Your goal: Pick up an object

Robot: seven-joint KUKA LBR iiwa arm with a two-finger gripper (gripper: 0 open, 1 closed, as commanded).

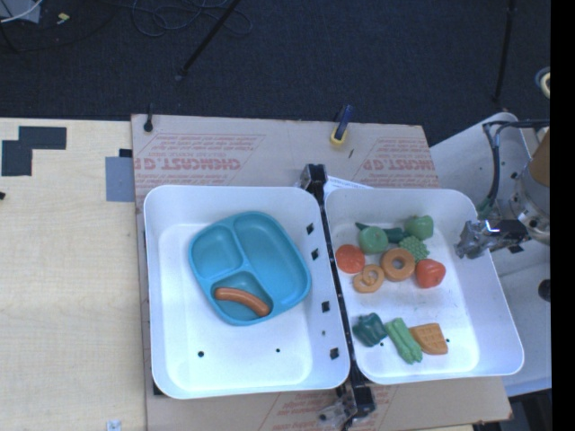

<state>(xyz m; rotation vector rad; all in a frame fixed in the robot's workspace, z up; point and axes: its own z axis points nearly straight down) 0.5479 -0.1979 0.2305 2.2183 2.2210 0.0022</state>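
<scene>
Toy food: a heap of plastic pieces lies in the right bin (490,326), none of it lifted.
Upper cluster: a red tomato (430,273), a brown ring doughnut (396,263), a smaller tan ring (367,280) and an orange-red round piece (349,259) sit close together, several touching; green vegetables (404,234) lie just behind them.
Lower cluster: a dark green pepper (368,329), a light green pod (403,340) and an orange wedge (430,338) lie side by side near the bin's front wall.
Left bin (171,330): it holds a blue divided plate (260,254), tilted in the view, with a toy sausage (241,301) in its front compartment.
Pincer (471,240): it hangs over the right bin's right edge, at the end of the arm reaching in from the right, near the tomato but apart from it; nothing lies between its fingers, and whether they are spread or closed I cannot tell.
Table (63,277): pale wood, with a cardboard sheet (225,155) under both bins.
Clamp (340,126): a blue and yellow one sits on the cardboard's far edge.
</scene>
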